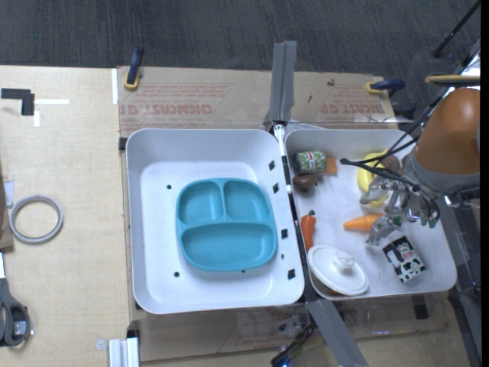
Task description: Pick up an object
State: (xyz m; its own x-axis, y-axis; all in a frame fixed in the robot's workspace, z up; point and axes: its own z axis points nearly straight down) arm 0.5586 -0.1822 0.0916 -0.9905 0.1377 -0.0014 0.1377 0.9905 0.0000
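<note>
Camera view, metal tool (380, 219) over tapered orange carrot (361, 222), smooth white bin (428, 277)

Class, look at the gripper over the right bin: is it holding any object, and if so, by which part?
It cannot be told. The gripper hangs low over the right bin, its tips beside the orange carrot, but the view does not show anything between its fingers.

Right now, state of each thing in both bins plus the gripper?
blue divided plate: flat, upright, alone in the left bin
white lid: knob up, at the right bin's near edge
green can: on its side
orange carrot: lying flat
black-and-white carton: lying tilted
banana: partly hidden by the arm
gripper: low over the carrot
</note>
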